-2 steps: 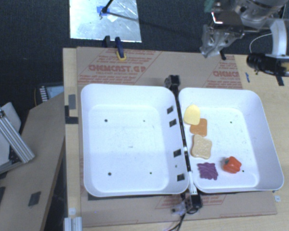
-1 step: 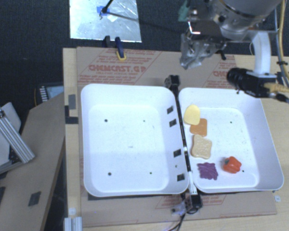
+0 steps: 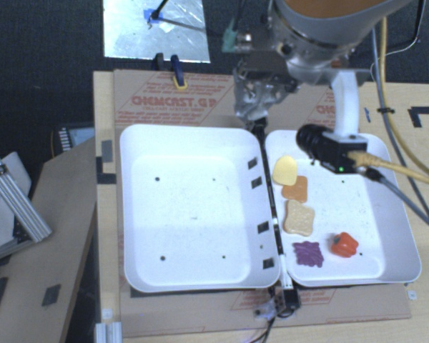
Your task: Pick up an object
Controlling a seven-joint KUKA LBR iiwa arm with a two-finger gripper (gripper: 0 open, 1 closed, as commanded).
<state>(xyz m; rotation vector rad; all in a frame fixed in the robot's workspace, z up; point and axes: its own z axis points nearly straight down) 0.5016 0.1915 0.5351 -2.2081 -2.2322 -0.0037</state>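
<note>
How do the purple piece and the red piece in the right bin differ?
The purple piece lies flat with a bumpy outline; the red piece is rounder and stands taller. Purple sits nearer the divider, red farther right. Both are small and lie near the right bin's front.

You see smooth, matt white plastic bins (image 3: 193, 213), a shiny crinkled foil sheet (image 3: 154, 20), printed brown cardboard (image 3: 171, 98), and a glossy red pepper (image 3: 345, 244).

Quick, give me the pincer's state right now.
Pincer: cannot be told; it hangs above the far end of the seam between the two bins, apart from the food pieces in the right bin.
</note>
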